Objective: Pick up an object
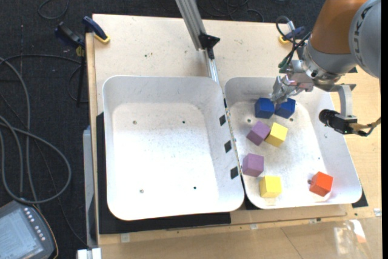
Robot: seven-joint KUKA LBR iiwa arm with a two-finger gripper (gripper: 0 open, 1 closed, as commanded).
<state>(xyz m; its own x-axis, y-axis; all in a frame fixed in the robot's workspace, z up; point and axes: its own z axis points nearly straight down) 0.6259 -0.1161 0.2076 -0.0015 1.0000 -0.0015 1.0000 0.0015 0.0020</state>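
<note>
Blue cubes, pair (274,108) touching at the back of the right bin (339,154), are my likely target since the claw (282,91) sits right over their seam; can't tell its grip state, other cubes lie loose nearer front.

Seven blocks (276,134) (perhaps), two bins (121,85)

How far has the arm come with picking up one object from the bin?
Done: the gripper has reached the right white bin, low over the two blue cubes. In hand: nothing visibly lifted; whether it grips one I cannot tell. Left: closing on a cube and raising it.
</note>
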